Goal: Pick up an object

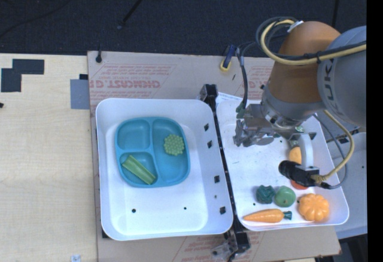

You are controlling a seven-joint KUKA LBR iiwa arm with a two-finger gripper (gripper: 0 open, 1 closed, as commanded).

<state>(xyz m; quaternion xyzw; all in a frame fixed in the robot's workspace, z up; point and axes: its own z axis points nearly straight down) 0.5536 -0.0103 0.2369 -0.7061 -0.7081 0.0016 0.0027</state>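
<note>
The fingers of the gripper hang over the upper left part of the right bin, above bare white floor; they are a dark metal cluster seen from above, and I cannot tell whether they are spread or closed. Nothing shows between them.

The likely things to pick all lie toward the near right corner of that bin, down and to the right of the fingers. They are 4 toy foods: a carrot lying with its long axis left to right along the near wall, a dark green piece, a green ball just beside it, and an orange pumpkin.

The left bin holds a blue divided plate with 2 green toy pieces, well apart from the fingers.

Red mirrored print on the cardboard under the bins is too reversed and faint to read surely. Part of dark lettering shows on the arm's grey casing.
</note>
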